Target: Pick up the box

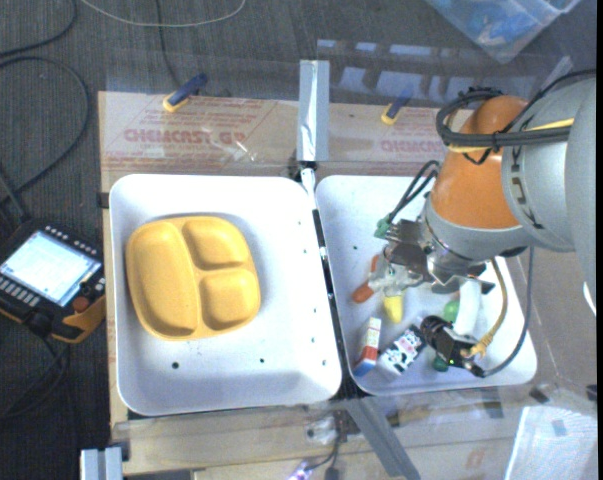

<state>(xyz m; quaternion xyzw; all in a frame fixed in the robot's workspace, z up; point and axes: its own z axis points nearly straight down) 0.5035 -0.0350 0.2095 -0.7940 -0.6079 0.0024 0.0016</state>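
Note:
In the right bin point(346, 218), a small white box with black cow-like patches point(403, 351) lies near the front wall. A slimmer box with yellow, red and blue faces point(370, 342) lies just left of it. My gripper point(413, 265) hangs low over the middle of this bin, under the orange band of the arm point(478, 173). It sits a little behind both boxes and just above a yellowish item point(391, 284). The wrist body hides what is directly beneath it.
Left bin point(281, 368) holds a yellow divided tray point(193, 273). Right bin also has an orange stick-like piece point(364, 291), a black object with a green spot point(443, 342), and a white and green bottle point(469, 308). A teach pendant point(43, 278) lies off the bench at left.

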